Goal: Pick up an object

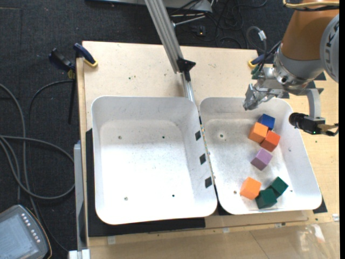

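Camera view puts the gripper (pixel 252 102) above the right bin's (pixel 226 196) far edge, apparently carrying nothing; how wide it stands I cannot tell. All 7 blocks lie in that bin, the blue block (pixel 267 121) nearest, likely the easiest target.

You're looking at a robotics lab: plywood bench (pixel 140 69), clamps (pixel 86 55), loose floor cables (pixel 21 144), a teach pendant (pixel 19 236) near left.

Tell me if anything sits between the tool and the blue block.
Nothing visible does. The tool hangs over the right bin's far end, and the blue block lies just beside it with bare bin floor between. An orange block touches the blue one on its far side.
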You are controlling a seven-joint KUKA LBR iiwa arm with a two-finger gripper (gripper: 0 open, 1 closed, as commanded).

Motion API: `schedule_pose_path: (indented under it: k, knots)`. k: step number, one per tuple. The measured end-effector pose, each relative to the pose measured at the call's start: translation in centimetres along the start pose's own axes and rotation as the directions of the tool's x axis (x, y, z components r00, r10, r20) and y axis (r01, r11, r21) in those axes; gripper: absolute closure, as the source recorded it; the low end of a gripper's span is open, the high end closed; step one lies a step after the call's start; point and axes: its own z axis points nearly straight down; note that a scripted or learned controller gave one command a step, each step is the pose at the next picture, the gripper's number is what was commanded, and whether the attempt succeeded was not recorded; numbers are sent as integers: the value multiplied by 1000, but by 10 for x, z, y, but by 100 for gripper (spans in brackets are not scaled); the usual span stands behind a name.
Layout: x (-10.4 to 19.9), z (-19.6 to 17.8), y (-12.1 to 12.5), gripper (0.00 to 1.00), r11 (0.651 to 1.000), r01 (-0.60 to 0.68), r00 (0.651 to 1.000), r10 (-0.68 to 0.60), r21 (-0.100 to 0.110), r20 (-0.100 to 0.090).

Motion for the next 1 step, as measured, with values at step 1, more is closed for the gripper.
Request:
schedule_pose_path:
  k: [1]
  knots:
    - [53,-6,-17,100,1000,1,1000,-1,-2,0]
